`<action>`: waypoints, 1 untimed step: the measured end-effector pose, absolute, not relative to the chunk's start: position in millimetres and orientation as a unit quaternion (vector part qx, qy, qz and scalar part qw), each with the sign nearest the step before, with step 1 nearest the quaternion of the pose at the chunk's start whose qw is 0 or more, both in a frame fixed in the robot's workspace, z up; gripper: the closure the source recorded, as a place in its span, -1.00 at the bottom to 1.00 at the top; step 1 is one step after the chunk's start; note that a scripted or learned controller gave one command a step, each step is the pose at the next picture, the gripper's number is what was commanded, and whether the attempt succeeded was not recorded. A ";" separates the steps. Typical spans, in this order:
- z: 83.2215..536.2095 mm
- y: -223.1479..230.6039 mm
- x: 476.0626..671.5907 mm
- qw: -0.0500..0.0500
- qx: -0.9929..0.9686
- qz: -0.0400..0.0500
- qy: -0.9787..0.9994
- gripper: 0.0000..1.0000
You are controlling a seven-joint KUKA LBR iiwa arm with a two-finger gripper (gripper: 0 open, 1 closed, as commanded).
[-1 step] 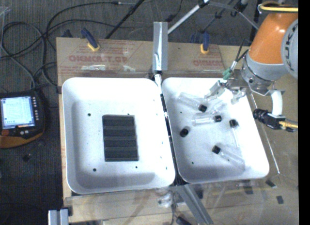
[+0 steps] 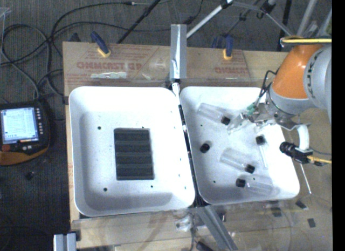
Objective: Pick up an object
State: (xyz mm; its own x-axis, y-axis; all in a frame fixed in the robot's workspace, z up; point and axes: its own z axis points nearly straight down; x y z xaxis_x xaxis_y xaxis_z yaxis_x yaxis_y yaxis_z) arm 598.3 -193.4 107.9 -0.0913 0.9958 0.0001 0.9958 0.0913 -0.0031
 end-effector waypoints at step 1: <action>88.7 -200.5 662.3 -0.004 -0.655 -0.001 -0.756 -1.00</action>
